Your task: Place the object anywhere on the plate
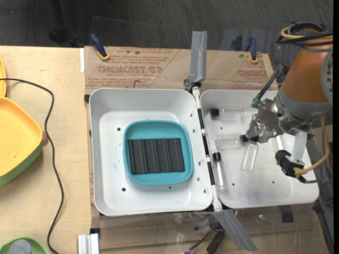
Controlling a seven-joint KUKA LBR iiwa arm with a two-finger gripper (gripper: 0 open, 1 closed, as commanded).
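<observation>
A teal plate [158, 129] with a dark ribbed centre lies in the left bin [106, 157]. In the right bin [265, 192], a clear plastic tube-shaped object [249, 157] lies on the floor near the middle. A second clear piece [228, 141] lies just left of it. My gripper [252, 136] is low over the right bin, right above the upper end of the clear tube. The grey wrist and orange band [310, 78] hide what is behind it. Whether the gripper touches the tube is unclear.
Two small black items [214, 111] [216, 156] sit near the right bin's left wall. A yellow dish [16, 142] and a black cable [52, 157] lie on the wooden table at the left. Cardboard [137, 67] with clamps lines the back.
</observation>
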